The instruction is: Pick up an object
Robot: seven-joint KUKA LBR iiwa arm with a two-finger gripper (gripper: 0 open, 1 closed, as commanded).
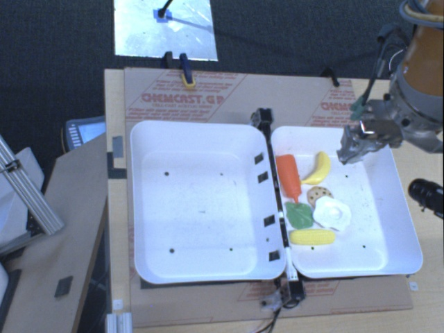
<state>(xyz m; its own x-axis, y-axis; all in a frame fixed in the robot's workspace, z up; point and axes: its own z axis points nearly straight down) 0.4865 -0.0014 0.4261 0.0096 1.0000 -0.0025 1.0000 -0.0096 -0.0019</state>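
Camera view, tool [349, 152] above right bin [395, 207], finger state unclear, apart from banana [319, 167], carrot [288, 177]

Wooden bench [229, 92] topped with printed cardboard sheet [277, 96], two shallow white bins side by side, left bin [201, 200], right bin [374, 234]; clamps [186, 71] at far edge
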